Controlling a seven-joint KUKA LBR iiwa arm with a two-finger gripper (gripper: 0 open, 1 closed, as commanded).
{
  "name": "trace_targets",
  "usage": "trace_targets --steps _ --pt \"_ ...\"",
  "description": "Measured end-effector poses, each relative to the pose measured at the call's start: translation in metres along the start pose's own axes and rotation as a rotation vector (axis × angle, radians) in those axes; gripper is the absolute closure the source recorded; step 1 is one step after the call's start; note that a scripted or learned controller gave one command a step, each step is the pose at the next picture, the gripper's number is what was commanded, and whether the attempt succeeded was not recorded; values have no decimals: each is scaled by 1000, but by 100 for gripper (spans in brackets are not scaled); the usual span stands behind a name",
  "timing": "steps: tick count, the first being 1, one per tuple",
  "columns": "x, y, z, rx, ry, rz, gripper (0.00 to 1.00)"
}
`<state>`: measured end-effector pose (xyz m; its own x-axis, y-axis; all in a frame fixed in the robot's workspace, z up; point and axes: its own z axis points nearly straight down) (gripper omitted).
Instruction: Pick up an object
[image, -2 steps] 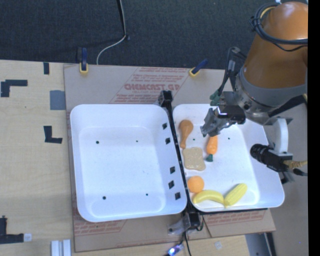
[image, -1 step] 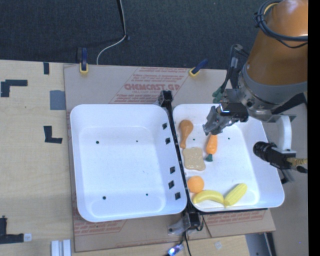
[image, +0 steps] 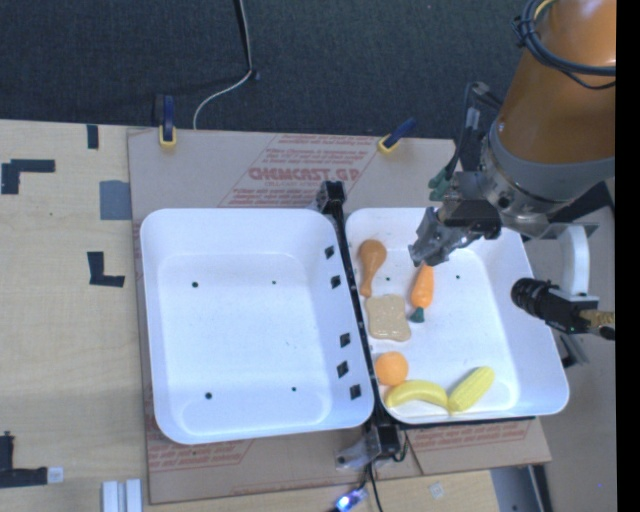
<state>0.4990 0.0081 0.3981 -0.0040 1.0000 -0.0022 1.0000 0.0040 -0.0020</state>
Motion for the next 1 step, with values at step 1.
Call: trace_targets --steps 1 --pt "102 -17 86 9 3 -8 100"
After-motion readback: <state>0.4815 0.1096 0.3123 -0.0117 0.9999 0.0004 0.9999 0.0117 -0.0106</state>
